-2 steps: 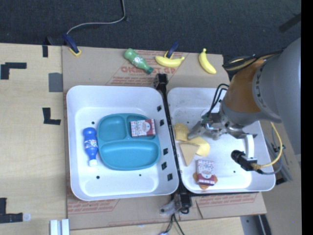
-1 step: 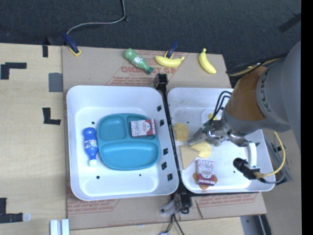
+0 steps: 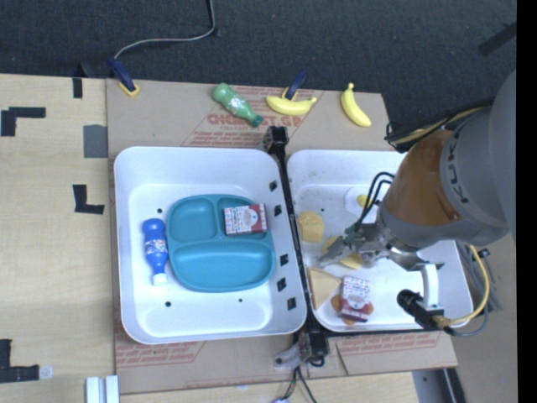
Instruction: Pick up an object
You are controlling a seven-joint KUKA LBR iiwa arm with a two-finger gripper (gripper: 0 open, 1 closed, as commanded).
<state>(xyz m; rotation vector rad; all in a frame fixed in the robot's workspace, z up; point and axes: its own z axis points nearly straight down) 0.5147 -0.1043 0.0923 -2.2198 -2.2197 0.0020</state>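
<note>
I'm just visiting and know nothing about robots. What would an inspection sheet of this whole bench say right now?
Surface: cardboard sheet under two white bins, left bin and right bin.
Job's things: right bin holds a yellow piece, a pale wedge and a small red packet.
Clutter: left bin holds a blue tray, a small carton on it and a blue bottle beside it; a green bottle and two bananas lie behind.
Grippers: gripper low in the right bin.
Cables: black cable behind.
Surroundings: dark floor.
</note>
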